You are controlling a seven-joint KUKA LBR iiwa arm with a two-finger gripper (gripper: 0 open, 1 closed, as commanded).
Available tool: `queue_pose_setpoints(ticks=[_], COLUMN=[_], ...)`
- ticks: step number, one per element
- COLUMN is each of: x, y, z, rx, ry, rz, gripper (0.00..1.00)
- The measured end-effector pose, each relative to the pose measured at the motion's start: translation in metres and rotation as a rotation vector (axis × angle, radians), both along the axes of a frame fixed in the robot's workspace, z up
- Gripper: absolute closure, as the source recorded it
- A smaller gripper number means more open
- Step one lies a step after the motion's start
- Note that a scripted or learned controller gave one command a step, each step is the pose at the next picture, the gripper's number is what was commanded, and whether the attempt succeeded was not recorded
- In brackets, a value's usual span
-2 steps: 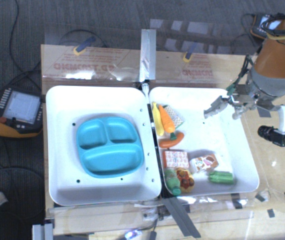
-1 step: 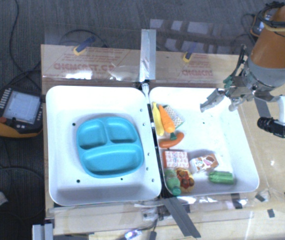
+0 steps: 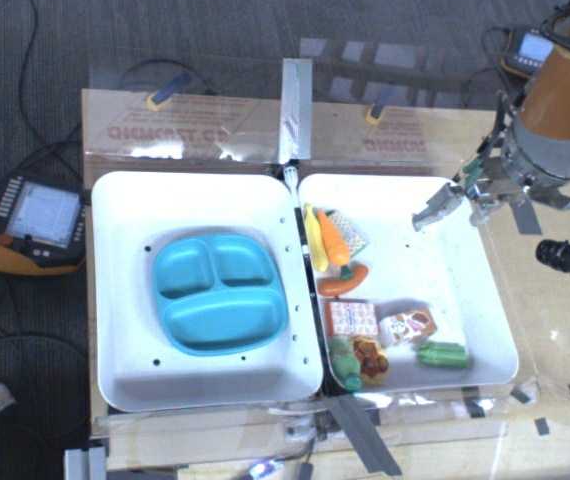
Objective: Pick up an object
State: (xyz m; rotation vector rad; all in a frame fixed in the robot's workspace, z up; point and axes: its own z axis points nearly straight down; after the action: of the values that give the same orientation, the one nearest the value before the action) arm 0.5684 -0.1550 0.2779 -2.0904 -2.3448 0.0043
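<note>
The gripper hangs above the right bin near its upper right corner, 2 fingers parted and nothing between them. Below it, along the bin's left wall, a yellow banana and an orange carrot lie side by side, long axes running top to bottom. A green cucumber lies crosswise near the lower edge. The left bin carries a blue 3-compartment tray.
</note>
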Motion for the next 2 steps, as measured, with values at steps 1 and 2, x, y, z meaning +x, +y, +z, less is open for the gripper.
queue_pose_setpoints(ticks=[1,2], x=[-0.012,-0.002], y=[0.038,0.089], z=[-0.113,-0.096], rx=[0.003,0.002], ry=[0.002,0.001], rz=[-0.038,0.068], gripper=[0.00,0.00])
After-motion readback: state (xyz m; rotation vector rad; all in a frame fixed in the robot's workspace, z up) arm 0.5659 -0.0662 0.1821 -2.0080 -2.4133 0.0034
